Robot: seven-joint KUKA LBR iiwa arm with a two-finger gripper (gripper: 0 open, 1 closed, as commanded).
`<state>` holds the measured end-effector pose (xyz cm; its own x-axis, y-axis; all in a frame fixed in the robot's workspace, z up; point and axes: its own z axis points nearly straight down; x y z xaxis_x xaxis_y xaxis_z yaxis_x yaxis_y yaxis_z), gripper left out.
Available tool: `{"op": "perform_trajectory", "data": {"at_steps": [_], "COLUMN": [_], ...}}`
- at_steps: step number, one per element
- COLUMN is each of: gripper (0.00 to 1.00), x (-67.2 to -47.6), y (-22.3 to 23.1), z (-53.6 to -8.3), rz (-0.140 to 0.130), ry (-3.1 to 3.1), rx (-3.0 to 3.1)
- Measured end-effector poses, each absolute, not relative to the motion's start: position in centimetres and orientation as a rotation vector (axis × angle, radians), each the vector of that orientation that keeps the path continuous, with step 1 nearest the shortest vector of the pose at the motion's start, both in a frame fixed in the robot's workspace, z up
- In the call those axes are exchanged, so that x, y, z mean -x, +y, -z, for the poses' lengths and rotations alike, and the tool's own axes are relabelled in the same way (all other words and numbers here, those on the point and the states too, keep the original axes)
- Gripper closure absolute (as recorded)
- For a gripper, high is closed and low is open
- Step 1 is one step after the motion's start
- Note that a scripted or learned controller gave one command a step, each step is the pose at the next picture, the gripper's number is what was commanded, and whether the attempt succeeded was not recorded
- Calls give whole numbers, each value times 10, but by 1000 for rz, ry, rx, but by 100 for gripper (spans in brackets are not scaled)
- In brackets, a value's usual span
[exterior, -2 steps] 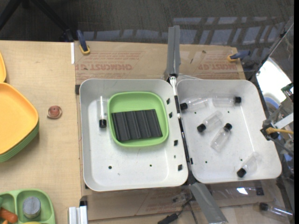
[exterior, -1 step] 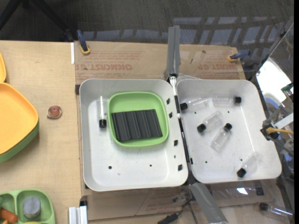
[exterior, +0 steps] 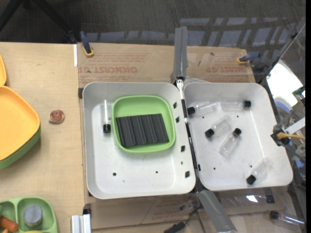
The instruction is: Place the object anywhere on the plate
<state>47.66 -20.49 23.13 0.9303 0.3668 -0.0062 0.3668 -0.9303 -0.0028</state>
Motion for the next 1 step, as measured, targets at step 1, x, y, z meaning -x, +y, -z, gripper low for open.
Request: {"op": "perform_trajectory", "data": {"at_steps": [1], "gripper": [0], "x": [-477], "y": [-205], "z": [-231], "rz": [-10], "ry": [-586], "rx": [3085]}}
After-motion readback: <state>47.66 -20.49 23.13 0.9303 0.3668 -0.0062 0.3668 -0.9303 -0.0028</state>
